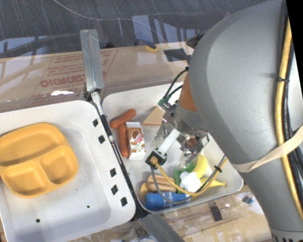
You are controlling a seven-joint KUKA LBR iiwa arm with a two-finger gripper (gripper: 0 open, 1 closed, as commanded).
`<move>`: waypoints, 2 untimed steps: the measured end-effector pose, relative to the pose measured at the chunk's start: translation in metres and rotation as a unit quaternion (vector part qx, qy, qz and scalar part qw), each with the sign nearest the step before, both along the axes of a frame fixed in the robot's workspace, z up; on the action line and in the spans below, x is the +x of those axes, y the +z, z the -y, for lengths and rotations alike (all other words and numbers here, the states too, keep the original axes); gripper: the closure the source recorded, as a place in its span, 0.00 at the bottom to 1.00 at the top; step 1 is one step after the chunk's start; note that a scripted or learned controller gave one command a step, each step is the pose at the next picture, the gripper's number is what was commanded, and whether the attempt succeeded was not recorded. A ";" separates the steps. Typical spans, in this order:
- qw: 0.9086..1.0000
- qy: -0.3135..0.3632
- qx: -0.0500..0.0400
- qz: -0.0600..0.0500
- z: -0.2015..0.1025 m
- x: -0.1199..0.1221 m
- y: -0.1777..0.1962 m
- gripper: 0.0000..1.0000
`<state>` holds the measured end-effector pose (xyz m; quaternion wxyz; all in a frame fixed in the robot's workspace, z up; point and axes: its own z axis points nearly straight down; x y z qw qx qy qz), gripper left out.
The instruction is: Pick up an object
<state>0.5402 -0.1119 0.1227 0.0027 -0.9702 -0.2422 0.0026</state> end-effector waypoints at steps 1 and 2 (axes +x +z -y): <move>1.000 0.005 0.002 -0.004 -0.002 -0.001 0.008 1.00; 1.000 0.006 0.002 -0.005 -0.003 -0.001 0.008 0.00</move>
